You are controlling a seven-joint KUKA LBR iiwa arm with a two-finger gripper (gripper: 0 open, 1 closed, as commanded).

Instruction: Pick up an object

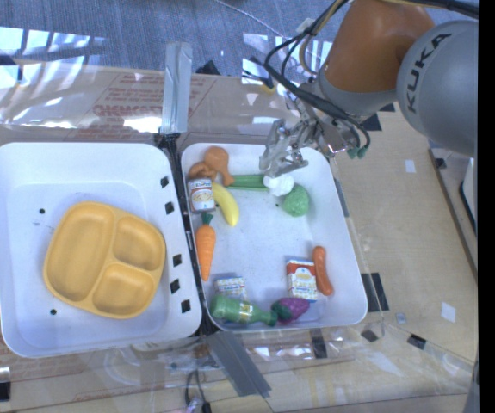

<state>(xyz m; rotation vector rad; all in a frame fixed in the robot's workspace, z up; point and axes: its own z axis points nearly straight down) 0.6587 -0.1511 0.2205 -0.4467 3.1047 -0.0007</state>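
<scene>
Camera view: gripper sits low over the top edge of the right bin, arm coming in from upper right. Its tips are right at a small white object, touching or just above it; can't tell if the jaws are open or closed, or whether anything is caught between them.

Right bin contents: green leafy piece just below-right of the white object, green stalk to its left, orange-brown toy, small can, banana, carrot. Along the bottom: small carton, green bottle, purple item, orange-red box, sausage beside it.

Left bin holds a yellow divided tray, lying flat near centre.
</scene>
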